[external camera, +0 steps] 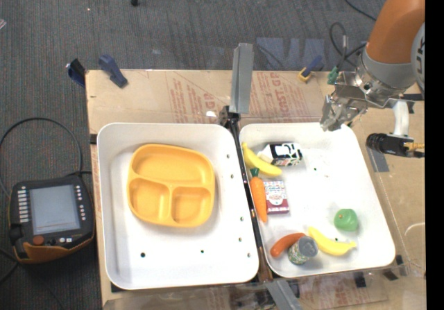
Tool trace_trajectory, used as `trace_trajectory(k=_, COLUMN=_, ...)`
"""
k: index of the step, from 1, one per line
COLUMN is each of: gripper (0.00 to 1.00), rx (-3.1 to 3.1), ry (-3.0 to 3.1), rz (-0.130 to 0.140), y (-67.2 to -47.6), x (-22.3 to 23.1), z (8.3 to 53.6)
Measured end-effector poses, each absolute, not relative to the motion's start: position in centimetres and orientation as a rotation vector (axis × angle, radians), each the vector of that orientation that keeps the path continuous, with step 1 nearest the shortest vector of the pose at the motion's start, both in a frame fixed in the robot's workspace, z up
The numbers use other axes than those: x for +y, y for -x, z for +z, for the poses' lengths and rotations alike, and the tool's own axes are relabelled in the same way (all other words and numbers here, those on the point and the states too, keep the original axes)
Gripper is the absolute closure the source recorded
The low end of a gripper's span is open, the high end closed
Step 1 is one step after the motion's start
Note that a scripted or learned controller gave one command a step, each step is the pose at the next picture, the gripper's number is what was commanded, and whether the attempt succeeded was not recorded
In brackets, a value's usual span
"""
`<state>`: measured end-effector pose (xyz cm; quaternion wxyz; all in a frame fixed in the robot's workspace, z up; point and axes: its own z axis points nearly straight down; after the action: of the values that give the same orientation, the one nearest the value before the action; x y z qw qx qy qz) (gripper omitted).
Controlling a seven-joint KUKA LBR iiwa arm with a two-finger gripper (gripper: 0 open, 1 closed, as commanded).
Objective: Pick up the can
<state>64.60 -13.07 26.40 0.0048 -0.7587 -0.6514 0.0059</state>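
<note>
Can (302, 251) at right bin's near edge, pincer (336, 118) well apart above far rim

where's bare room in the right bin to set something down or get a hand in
The widest bare patch is the right bin's middle and upper right, between the carton, box and apple. The bottom edge is crowded: can sits tight between the lower carrot and lower banana. The left wall is packed too.
</note>
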Motion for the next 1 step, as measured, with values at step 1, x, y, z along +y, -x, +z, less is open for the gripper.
trace_trajectory(k=1, gripper=1.0, rx=-1.913, ry=2.49, rz=0.003, y=-64.47, x=-9.88, z=31.92)
